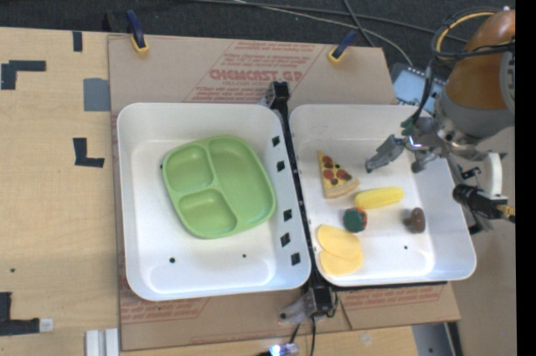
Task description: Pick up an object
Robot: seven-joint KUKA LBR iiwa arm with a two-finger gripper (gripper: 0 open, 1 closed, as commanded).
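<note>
**Gripper poised above the toy food, nothing yet in hand**

Since no single item was named, the nearest candidates were the yellow plastic corn cob (378,197) and the wedge-shaped toy pizza slice (335,176), both lying just below and to the camera-left of the two-finger gripper (400,152). The gripper's fingers (382,156) were spread apart with only white bin floor between them, so it held nothing. It hung tilted over the upper middle of the right-hand white bin (381,272), likely placed there to drop onto one of the pieces beneath.

Farther below the gripper lay a small red-and-green round toy (356,219), a dark brown lump (414,219) and a pale yellow flat piece (340,250). The pieces sat close together, so a descent on the corn risked nudging the pizza slice.

Open floor lay around the gripper in the bin's upper part, giving room to come down; the near rim crowded the yellow piece. Well off to the gripper's left, beyond the black divider (287,178), a light green sectioned plastic tray (219,187) lay in the other bin (134,203).
</note>
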